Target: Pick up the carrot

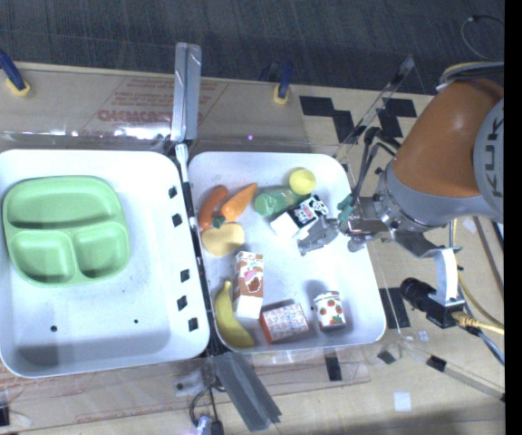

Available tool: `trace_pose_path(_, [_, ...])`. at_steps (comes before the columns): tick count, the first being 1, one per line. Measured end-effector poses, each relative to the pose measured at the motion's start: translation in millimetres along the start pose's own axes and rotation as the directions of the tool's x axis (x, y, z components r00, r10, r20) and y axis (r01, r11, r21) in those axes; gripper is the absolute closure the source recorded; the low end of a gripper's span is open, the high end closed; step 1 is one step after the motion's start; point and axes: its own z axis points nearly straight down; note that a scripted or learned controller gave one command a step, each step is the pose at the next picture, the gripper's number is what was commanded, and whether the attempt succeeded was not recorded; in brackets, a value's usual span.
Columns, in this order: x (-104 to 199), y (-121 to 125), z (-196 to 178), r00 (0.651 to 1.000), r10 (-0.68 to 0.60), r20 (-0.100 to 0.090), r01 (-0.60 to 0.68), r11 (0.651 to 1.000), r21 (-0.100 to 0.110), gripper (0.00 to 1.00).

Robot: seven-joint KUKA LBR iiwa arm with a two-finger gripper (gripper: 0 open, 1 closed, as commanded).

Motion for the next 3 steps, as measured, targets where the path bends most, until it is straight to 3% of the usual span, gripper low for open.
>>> trace_pose_path(1, [38.4, 53.8, 76.3, 0.995, 0.098, 0.0, -0.098, 0.995, 0.002, 0.0])
trace_pose_path(2, [49.9, 111.4, 168.1, 0.967, 0.253, 0.0, -0.253, 0.967, 0.001, 0.0])
trace_pose_path(3, [39.0, 111.0, 167.1, 0.94, 0.342, 0.0, -0.342, 0.94, -0.002, 0.0])
